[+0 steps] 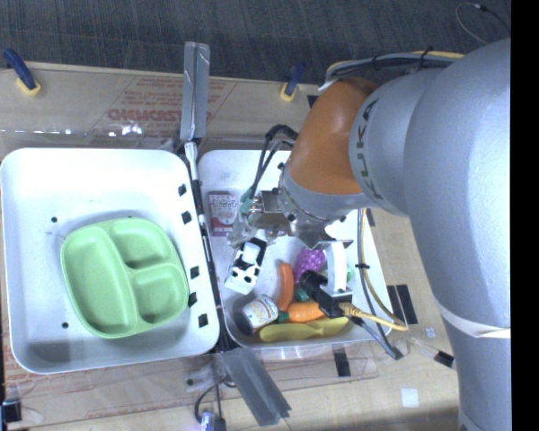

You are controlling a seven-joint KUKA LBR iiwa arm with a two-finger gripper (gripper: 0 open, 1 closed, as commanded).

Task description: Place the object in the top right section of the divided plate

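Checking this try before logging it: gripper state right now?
Gripper: cannot be told. It sits over the right bin, just above the black-and-white toy; the green divided plate lies in the left bin.

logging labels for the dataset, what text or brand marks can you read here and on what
"KUKA", partly seen, runs down the grey robot arm beside its orange band.
Red lettering on the brown cardboard sheet behind the bins: too blurred to read.
Label on the small pale packet: too small to read.
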